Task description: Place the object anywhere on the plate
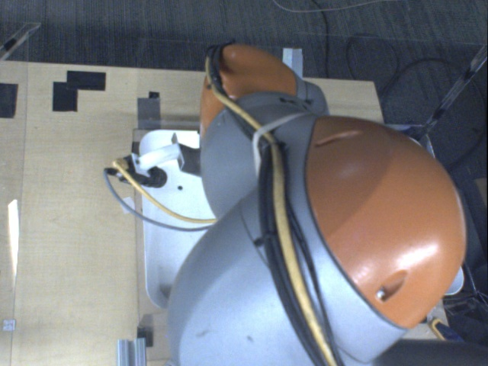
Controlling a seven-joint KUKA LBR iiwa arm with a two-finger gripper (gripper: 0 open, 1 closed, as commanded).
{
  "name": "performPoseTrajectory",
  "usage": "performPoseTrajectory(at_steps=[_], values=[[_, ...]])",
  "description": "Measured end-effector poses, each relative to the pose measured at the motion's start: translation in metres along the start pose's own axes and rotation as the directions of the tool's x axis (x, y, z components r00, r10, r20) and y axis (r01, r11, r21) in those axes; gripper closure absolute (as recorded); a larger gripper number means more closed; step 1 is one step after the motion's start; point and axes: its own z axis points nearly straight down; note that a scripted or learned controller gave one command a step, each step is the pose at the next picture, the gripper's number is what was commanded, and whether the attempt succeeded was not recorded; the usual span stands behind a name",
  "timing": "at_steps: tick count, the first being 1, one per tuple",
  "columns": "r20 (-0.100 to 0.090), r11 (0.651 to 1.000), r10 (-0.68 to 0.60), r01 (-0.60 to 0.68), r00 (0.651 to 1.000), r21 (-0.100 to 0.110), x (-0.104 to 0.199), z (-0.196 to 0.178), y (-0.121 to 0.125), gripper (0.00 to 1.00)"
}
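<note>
My grey arm (252, 227) with its orange bands (381, 219) is close under the camera and covers most of both bins. At the arm's left end, the white gripper body (158, 155) hangs over the far left part of a white bin (164, 239). A yellow and a grey cable (164, 213) loop from it back to the arm. What lies beneath the arm is hidden.
The tan bench top (69, 227) stretches out to the left of the bin, with black marks (76, 88) near its back edge. Metal brackets stand at the bin's back corner (149, 109) and front corner (131, 351). Dark floor with a thin cable (358, 2) runs behind the bench.
</note>
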Motion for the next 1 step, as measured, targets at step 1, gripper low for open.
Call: performPoseTrajectory(at_steps=[1], values=[[0.004, 0.998, -0.064, 0.064, 0.998, 0.000, -0.0465, 0.0067, -0.0106, 1.00]])
